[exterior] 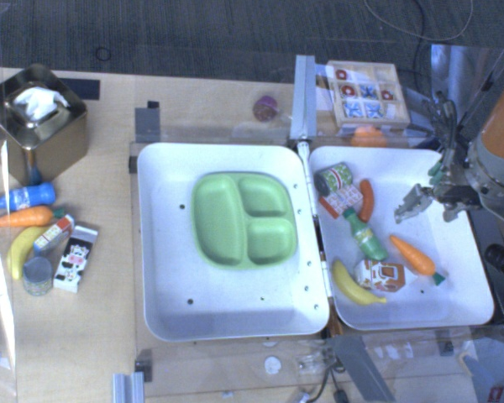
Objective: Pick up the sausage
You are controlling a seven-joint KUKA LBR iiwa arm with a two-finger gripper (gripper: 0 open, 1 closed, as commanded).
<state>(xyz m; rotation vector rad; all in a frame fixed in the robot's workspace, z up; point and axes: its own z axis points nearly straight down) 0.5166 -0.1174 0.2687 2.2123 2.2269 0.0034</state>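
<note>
Two white bins lie side by side, and the sausage [367,200] is in the right bin [466,305], in its upper left part. It is a small orange-red link, lying nearly upright in the frame. I judge it light, smooth and a little slippery, probably a stiff plastic toy, so it can roll out of a weak pinch. The best hold is across its short width near the middle, with the fingers on its left and right sides.

The gripper [430,201] hangs over the right-center of the same bin, well apart from the sausage. Its fingers [410,205] look spread and nothing is between them, though the view is not sharp there.

Close neighbours make the pick tight. A small printed packet [343,200] touches the sausage on its left side, and a green can [335,177] lies just above the packet. A green bottle [365,236] starts just below the sausage. Lower in the bin are a carrot [413,257], a banana [354,285] and a small carton [381,276]. The left bin [164,225] holds a green divided tray [243,218].
</note>
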